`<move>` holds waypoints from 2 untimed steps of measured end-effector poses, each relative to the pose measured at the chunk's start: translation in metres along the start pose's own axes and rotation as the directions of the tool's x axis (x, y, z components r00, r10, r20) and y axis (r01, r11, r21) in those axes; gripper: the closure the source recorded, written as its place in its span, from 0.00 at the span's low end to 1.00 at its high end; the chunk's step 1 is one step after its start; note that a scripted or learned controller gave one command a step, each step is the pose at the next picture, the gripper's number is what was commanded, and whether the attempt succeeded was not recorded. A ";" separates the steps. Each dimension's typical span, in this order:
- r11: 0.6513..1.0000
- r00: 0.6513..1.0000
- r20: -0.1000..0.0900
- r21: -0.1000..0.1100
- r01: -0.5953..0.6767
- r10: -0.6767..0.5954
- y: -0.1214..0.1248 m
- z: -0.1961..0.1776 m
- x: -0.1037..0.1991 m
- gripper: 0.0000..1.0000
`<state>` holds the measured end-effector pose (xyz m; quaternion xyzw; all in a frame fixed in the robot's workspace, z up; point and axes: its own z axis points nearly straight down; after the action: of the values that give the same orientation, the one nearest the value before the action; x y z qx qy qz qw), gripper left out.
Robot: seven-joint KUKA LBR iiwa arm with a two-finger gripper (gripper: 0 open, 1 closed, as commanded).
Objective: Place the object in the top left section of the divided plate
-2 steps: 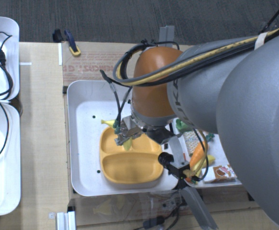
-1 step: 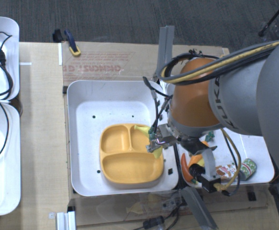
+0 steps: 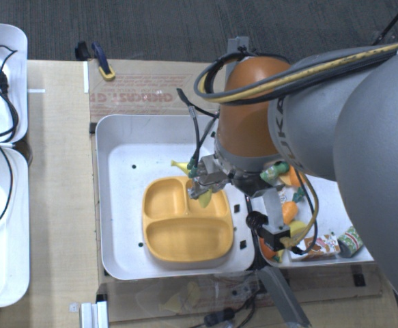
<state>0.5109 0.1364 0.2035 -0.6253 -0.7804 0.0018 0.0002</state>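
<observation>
In the middle of the frame, a yellow divided plate [image 3: 185,227] lies in the left white bin [image 3: 117,183]. Its top left section sits just left of the gripper [image 3: 202,186], which hangs over the plate's top right section. A yellow-green object [image 3: 204,198], perhaps a toy banana, appears pinched between nearly closed fingers, though the grip is hard to confirm. Another yellow piece [image 3: 180,165] lies just above the plate.

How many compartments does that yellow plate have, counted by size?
Small compartments: 2
Large compartment: 1
Total: 3
</observation>
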 end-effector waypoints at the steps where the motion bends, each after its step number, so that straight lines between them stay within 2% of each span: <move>1: 0.997 0.997 -0.004 -0.019 -0.080 0.080 0.040 0.095 0.029 1.00; 2: 0.997 0.997 -0.001 -0.001 -0.079 0.079 0.034 0.103 0.028 0.00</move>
<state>0.5378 0.1711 0.1007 -0.6555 -0.7552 0.0013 0.0001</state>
